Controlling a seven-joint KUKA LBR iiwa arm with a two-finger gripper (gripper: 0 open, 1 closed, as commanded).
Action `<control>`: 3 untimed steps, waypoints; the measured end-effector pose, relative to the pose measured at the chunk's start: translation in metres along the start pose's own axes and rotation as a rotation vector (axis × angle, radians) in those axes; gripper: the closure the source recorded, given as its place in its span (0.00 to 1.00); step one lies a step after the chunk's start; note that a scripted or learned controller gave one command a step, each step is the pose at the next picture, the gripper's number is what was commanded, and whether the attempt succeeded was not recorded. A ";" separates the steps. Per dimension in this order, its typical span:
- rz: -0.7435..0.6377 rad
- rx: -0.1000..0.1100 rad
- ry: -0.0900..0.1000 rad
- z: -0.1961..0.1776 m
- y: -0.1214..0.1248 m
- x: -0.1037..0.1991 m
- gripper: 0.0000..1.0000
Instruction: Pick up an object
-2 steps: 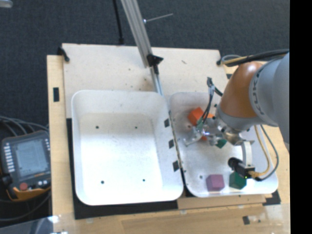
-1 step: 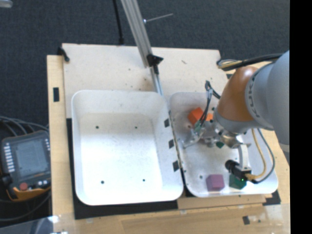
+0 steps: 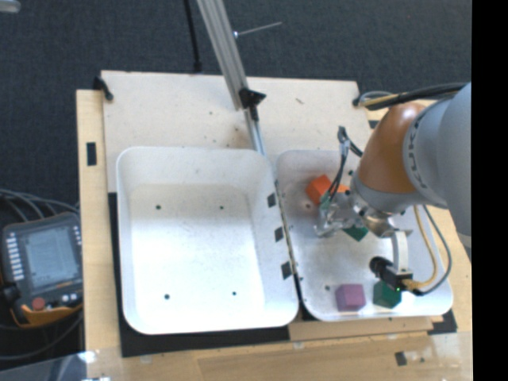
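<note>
One purple block (image 3: 349, 296), one green block (image 3: 386, 294), one orange block (image 3: 320, 188).

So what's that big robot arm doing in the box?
The arm reaches from the right into the right bin, its gripper low over the floor of it. An orange block sits just beside the gripper, and a purple block and a green block lie near the front edge. Nothing looks picked up yet. The left bin sits alongside.
</note>
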State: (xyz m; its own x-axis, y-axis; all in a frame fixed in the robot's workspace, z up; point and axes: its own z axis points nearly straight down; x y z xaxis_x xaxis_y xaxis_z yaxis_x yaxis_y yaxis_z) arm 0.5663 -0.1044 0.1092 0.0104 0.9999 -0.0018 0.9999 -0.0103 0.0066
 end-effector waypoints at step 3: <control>-0.013 0.001 0.000 -0.142 0.000 -0.015 1.00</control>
State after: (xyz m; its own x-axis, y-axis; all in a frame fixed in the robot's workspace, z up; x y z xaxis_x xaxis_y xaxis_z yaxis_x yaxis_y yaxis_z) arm 0.5651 -0.1187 0.2510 -0.0027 1.0000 -0.0014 1.0000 0.0027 0.0059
